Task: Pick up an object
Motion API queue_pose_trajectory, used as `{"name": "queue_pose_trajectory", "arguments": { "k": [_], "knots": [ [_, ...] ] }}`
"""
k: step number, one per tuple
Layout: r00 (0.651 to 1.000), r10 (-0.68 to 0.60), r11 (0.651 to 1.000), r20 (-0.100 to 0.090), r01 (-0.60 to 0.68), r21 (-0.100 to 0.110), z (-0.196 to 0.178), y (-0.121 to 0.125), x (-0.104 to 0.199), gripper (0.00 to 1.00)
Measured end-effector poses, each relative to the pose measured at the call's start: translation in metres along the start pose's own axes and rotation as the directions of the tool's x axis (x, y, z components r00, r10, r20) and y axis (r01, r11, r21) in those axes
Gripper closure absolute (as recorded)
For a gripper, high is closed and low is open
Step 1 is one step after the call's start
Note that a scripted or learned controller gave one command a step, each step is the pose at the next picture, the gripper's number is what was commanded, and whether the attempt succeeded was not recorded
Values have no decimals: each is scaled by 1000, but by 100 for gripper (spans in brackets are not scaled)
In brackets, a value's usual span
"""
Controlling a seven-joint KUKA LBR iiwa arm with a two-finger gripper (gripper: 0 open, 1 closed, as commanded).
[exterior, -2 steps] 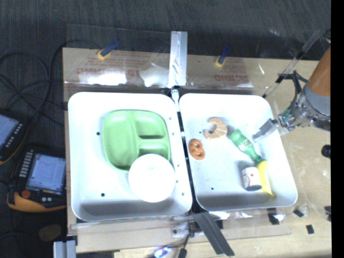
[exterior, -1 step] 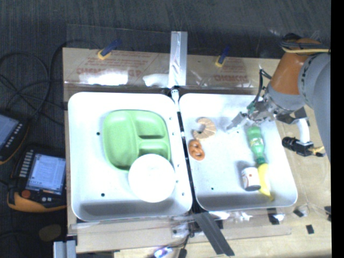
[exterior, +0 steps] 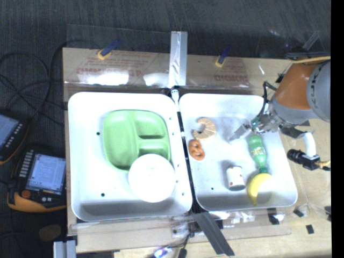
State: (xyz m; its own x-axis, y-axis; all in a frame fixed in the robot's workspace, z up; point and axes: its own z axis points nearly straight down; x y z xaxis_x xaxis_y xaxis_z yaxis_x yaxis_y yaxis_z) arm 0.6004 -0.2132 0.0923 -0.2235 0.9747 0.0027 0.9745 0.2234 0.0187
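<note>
Left bin [exterior: 80,144]: a pale green divided plastic tray [exterior: 134,136], glossy, rounded corners, with a plain white round plate [exterior: 152,177] lying on its lower right corner. Right bin [exterior: 215,195], going rightward: an orange pretzel-shaped toy [exterior: 196,149] near the divider, just above it a tan curled pastry-like piece [exterior: 205,127], then a small white cup [exterior: 234,177] on its side, then a green plastic bottle [exterior: 257,151] and a yellow banana [exterior: 257,186]. The bottle is the likely target: smooth, translucent, cylindrical, long axis running nearly top to bottom in the view, slightly tilted, cap end toward the pincer. The pincer [exterior: 257,126] sits just above the bottle's upper end, touching or nearly so; I cannot tell whether its fingers are open or closed, metal parts are blurred there, and nothing is visibly held between them. Banana lies just below the bottle, curved, matte, its top touching or nearly touching the bottle base. My judgement: the pincer needs to shift down-view along the bottle and close across its short axis; a round slick body may roll or slip. Both bins rest on a tan table [exterior: 312,198].
</note>
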Motion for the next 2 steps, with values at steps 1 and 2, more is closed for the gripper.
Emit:
{"name": "queue_pose_trajectory", "arguments": {
  "k": [1,2],
  "knots": [
    [998,-55,998,2,55,-2,-2,-50,10,0],
    [996,-87,996,12,87,5,0,-89,43,0]
  ]
}}
